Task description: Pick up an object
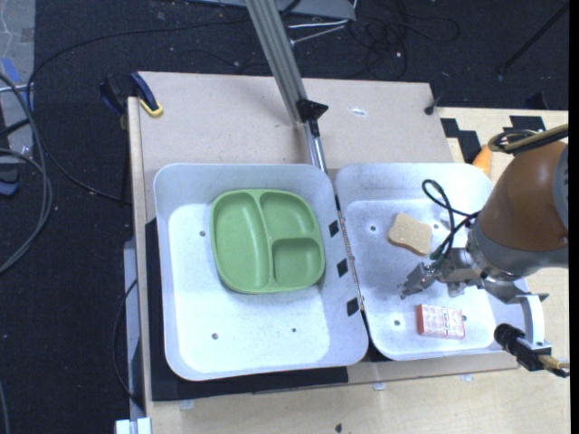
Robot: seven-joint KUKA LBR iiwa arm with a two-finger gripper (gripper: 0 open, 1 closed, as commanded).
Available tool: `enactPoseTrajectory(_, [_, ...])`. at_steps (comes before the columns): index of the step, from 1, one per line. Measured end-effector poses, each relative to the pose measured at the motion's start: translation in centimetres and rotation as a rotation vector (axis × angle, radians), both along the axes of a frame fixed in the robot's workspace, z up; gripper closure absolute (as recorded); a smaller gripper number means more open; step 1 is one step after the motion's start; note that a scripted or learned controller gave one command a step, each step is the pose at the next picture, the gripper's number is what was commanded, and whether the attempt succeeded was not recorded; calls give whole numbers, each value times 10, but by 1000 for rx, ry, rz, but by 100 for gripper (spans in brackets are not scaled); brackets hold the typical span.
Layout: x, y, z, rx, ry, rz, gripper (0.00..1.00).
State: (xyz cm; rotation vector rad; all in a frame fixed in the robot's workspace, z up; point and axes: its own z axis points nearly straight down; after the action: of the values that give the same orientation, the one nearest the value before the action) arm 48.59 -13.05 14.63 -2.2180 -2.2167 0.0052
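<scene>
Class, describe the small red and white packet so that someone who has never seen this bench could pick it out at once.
Find the right-hand white bin, the one the arm reaches into. The red and white packet lies flat near that bin's front edge, just below the pincer. Its only neighbour there is a tan sponge-like block farther back; the packet alone is flat, rectangular and red-patterned.

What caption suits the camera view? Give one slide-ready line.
Gripper low in right bin between tan sponge and red packet; green divided plate in left bin.
</scene>
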Motion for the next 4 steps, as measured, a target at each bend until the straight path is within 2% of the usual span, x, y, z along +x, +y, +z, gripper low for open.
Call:
enactPoseTrajectory(1, [0, 0, -53, -2, -5, -1, 0])
enactPoseTrajectory(2, [0, 0, -40, -2, -7, -2, 100])
enactPoseTrajectory(4, [-3, -13, 69, -4, -12, 2, 100])
